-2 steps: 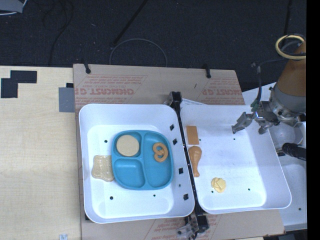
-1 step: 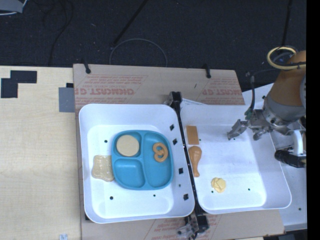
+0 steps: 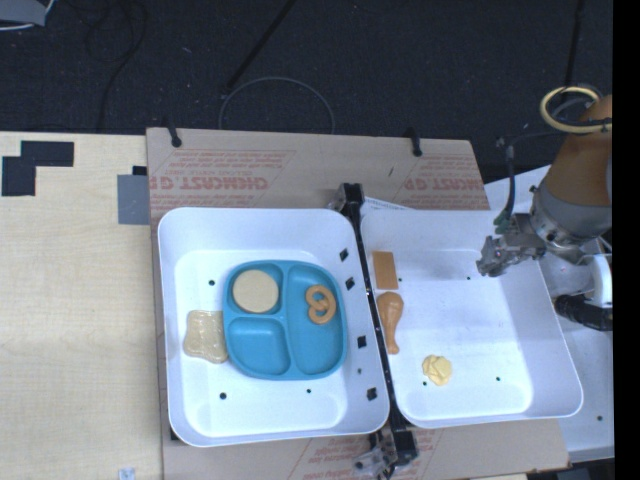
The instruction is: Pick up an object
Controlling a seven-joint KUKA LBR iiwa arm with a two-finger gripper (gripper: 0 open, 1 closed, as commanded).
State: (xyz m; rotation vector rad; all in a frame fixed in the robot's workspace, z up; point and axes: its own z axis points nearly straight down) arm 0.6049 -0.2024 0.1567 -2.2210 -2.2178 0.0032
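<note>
objects for picking lie in the right white bin (image 3: pixel 560 368): a small pale yellow lumpy toy food piece (image 3: pixel 436 370) sits on the bin floor toward 6 o'clock, a tan plastic drumstick-shaped piece (image 3: pixel 390 320) lies against the wall at 9 o'clock, and a flat orange rectangular block (image 3: pixel 384 268) lies just above the drumstick, toward 10 o'clock, its lower end close to the drumstick's top.

at 2 o'clock of that bin the grey two-finger gripper (image 3: pixel 491 260) hangs over the bin's upper right part, carried by the arm with its orange band (image 3: pixel 580 168) coming in from 3 o'clock. it is well apart from all three pieces, and nothing is seen between its fingers. how wide they stand cannot be made out at this size.

the left white bin (image 3: pixel 190 238) holds a blue three-compartment plastic tray (image 3: pixel 285 353). a round beige disc like a flat bun (image 3: pixel 254 291) lies in the tray's compartment at 10 o'clock, and a small brown pretzel-shaped piece (image 3: pixel 320 305) lies in the compartment at 2 o'clock. a pale cream, bread-slice-shaped piece (image 3: pixel 204 336) lies on the bin floor touching the tray's edge at 9 o'clock.

both bins rest on a sheet of brown cardboard (image 3: pixel 300 173) with red print.
</note>
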